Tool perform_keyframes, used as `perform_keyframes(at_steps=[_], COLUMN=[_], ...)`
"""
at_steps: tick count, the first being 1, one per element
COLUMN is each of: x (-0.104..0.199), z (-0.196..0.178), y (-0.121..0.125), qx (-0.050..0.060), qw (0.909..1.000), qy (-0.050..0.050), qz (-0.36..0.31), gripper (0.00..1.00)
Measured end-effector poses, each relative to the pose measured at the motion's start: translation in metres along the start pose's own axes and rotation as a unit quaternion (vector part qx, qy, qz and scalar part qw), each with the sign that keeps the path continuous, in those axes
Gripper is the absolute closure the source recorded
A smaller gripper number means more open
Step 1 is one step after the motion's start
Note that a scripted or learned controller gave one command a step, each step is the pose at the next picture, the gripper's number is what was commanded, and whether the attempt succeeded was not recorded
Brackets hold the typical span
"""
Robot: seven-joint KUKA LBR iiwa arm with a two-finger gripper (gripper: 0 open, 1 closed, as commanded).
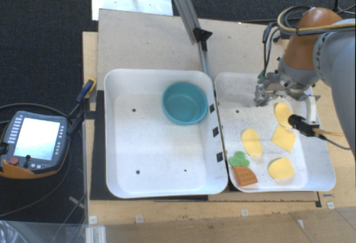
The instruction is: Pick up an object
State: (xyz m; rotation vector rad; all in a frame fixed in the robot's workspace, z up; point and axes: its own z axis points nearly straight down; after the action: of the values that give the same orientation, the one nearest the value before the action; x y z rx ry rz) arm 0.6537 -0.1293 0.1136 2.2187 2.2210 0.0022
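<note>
Yellow pieces (251, 142) lie in your right bin (320, 172), none lifted yet. Your hand (261, 96) hangs over that bin's upper part, above bare floor; I cannot tell its state. The whole pick remains to do.

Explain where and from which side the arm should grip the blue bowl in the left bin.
Probably the rim. The blue bowl sits upright and open in the left bin, near its back right corner, so its thin wall is the only part narrow enough to pinch. Come straight down from above, one jaw inside and one outside, on the left or front rim, away from the bin's walls.
</note>
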Motion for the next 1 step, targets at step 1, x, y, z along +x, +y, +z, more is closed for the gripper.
perform_keyframes(at_steps=[1], x=[-0.0006], z=[-0.0451], y=[-0.0055], qx=[-0.001], qw=[1.0], qy=[0.0], qz=[0.001], gripper=[1.0])
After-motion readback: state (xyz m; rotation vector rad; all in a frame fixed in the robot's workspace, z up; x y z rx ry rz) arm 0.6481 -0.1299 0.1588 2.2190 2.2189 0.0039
